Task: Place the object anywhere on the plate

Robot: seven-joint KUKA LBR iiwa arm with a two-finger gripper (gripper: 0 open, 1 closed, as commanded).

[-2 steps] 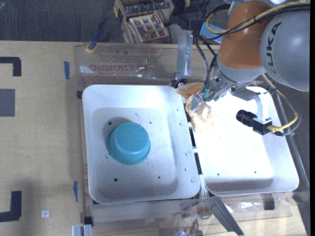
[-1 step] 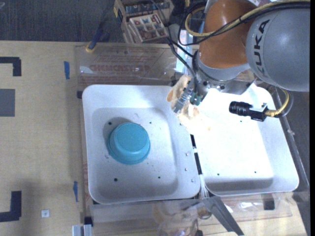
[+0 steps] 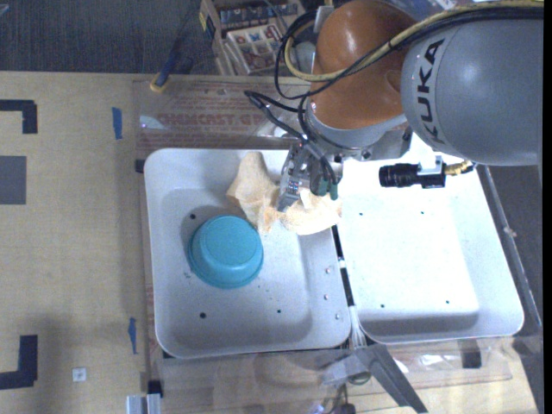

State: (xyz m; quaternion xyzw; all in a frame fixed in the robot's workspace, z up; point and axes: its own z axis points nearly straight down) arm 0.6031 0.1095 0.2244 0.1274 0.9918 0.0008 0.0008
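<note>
A teal-blue bowl (image 3: pixel 226 250) sits in the left white bin (image 3: pixel 172 317); at its one o'clock lies a cream cloth (image 3: pixel 259 188) with orange-tinged edges. The tabletop (image 3: pixel 69 231) is pale wood with black corner marks.

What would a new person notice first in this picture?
The big grey arm with its orange band comes in from the upper right. Its gripper is down over a pale yellow cloth at the back of the left bin. In front of the cloth sits a blue bowl, upside down.
</note>
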